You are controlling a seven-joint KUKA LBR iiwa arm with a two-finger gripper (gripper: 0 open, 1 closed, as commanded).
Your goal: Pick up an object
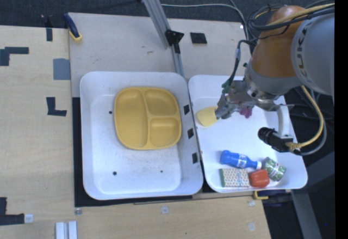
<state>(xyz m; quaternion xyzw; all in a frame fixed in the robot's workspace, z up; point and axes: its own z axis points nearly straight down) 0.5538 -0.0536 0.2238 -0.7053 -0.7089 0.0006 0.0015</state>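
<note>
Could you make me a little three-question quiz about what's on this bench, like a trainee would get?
1. True or false: the yellow divided tray lies in the left bin.
2. Which thing is nearest the gripper? A) blue bottle B) pale yellow object C) red object
3. Fill in: the blue bottle lies in the ____ bin.

Key: 1 true; 2 B; 3 right.

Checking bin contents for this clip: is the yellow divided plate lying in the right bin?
No, the yellow divided plate lies in the left bin, while the right bin holds the blue bottle and other small items.
</note>
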